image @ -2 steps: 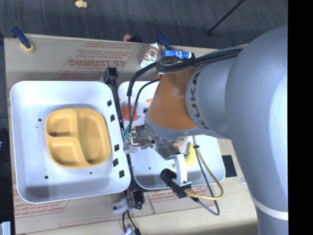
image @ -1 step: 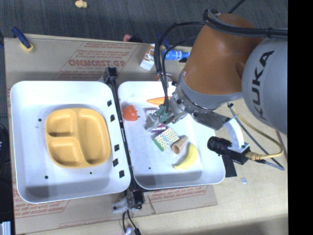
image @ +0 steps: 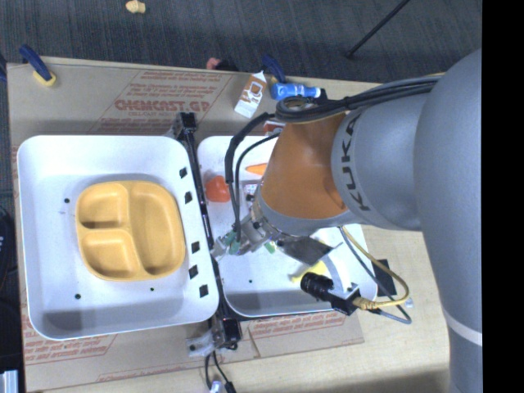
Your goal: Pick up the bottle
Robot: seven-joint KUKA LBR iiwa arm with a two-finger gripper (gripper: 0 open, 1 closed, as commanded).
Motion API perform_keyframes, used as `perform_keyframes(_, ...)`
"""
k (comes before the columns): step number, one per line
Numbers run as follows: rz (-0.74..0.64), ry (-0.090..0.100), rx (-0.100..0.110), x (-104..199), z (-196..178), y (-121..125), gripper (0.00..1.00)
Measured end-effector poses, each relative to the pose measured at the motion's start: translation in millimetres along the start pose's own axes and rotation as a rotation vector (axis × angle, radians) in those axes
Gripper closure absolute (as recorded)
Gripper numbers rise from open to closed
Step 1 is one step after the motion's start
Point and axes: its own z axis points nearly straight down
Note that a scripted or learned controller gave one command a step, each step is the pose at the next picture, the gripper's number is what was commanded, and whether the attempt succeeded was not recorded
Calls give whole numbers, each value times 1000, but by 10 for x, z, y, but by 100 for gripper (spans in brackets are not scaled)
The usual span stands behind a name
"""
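Note:
My gripper (image: 237,241) reaches down into the right bin (image: 270,305), near its left wall. The grey arm and its orange band (image: 303,170) cover most of that bin, hiding what lies under them. A small green and white piece (image: 230,244) sits right at the gripper's tip, and I cannot tell what it is. An orange round object (image: 217,189) lies in the bin just above the gripper. An orange wedge (image: 255,169) peeks out beside the arm.
The left bin (image: 41,219) holds a yellow divided plate (image: 129,228). A black divider with clips (image: 196,211) runs between the bins. A black and yellow cable plug (image: 321,287) hangs over the right bin's front. A blue clamp (image: 293,91) sits behind.

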Motion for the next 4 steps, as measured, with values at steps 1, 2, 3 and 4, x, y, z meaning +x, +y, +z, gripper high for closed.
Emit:
perform_keyframes(1, -588, 0, 0, 470, -7, 233, 100)
perform_keyframes(2, -722, -4, -2, -278, -79, -124, 100)
perform_keyframes(3, -1083, -5, -3, 558, -241, 295, 100)
perform_keyframes(4, -1334, -6, -3, 922, -249, 458, 100)
